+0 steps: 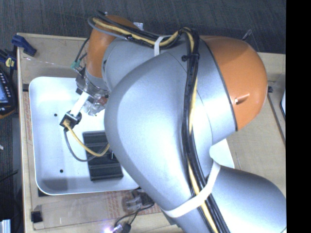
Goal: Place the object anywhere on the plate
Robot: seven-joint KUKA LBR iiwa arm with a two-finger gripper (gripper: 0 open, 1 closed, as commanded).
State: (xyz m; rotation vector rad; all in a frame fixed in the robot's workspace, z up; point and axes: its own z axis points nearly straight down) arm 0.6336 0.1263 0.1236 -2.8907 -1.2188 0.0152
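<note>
A black ribbed slab (102, 157) lies flat in the left bin (48, 154), toward its near edge. It looks stiff, light and easiest to grip across its narrow sides. The gripper (91, 100) hovers by the far edge; whether it is released or clenched cannot be told.

We see a pale wooden bench (53, 52) set against a dark grey, ribbed floor (160, 4). At its upper-left corner we note 1 blue clamp (23, 43); the wood is brightly lit, the floor dim.
</note>
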